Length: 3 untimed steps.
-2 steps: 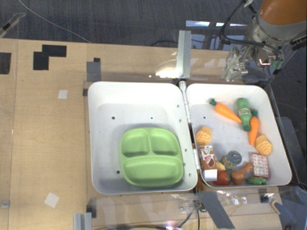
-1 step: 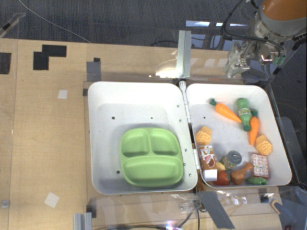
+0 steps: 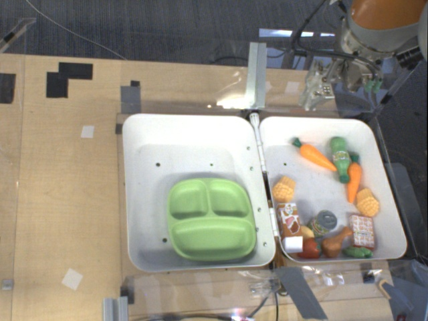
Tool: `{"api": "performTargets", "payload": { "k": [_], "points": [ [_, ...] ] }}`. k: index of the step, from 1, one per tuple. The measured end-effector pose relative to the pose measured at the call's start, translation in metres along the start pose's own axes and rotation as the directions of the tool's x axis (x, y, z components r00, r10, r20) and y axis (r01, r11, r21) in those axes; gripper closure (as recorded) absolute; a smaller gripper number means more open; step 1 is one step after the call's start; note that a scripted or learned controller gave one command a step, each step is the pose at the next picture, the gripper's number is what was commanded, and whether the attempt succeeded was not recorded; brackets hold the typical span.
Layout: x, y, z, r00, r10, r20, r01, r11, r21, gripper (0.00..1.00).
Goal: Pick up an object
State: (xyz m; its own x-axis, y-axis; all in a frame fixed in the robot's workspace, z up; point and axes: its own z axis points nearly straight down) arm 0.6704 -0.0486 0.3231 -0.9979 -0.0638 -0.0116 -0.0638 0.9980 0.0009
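Camera view. You are looking down on the bench [image 3: 60,199], which is carrying two white bins side by side. The left bin [image 3: 144,139] is holding a green divided plate [image 3: 211,219]. The right bin [image 3: 374,139] is holding the toy foods: an orange carrot [image 3: 317,156] and a green bottle [image 3: 340,158] toward the far side, a second carrot [image 3: 353,182], two corn pieces [image 3: 284,189] [image 3: 367,202], a small can [image 3: 326,222] and cartons [image 3: 362,231] along the near edge. The gripper [image 3: 338,79] is hanging above the bench beyond the right bin's far rim, well apart from every item; you cannot tell its state here.
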Motion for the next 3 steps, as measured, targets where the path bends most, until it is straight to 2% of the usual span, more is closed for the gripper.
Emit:
{"api": "performTargets", "payload": {
  "k": [1,3],
  "points": [
    [0.002,-0.024,0.026,0.977,-0.214,-0.001,0.214,0.977,0.001,1.00],
    [-0.003,-0.022,-0.003,0.976,-0.216,0.025,0.216,0.976,0.008,1.00]
  ]
}}
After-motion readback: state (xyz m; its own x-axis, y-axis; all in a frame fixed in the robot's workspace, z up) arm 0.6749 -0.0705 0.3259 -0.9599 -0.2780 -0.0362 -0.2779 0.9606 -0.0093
